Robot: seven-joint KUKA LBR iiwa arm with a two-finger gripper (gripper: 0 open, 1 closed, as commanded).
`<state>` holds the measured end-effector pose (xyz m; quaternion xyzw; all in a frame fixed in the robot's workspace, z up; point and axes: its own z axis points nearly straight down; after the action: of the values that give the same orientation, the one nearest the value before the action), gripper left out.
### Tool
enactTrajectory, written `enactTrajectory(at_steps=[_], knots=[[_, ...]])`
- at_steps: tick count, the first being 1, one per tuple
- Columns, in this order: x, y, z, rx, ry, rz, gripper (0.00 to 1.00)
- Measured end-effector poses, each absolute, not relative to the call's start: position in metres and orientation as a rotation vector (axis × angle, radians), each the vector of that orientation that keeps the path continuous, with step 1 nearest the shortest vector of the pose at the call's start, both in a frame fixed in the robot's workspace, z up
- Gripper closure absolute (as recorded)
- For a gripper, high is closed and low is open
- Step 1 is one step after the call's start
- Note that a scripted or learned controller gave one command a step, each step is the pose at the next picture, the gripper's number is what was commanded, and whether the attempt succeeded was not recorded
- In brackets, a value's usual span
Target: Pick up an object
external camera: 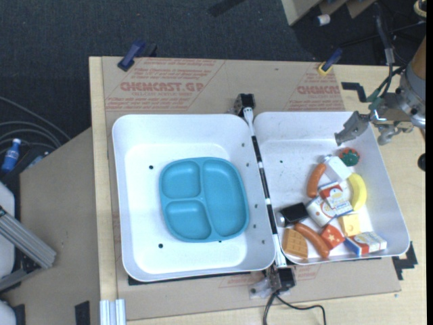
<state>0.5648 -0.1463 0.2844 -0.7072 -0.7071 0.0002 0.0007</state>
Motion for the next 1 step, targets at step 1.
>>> enactTrajectory(at_steps=[1], knots=[[0.5805, -0.1853, 0.1989, -2.221, -2.219, 0.002, 0.00]])
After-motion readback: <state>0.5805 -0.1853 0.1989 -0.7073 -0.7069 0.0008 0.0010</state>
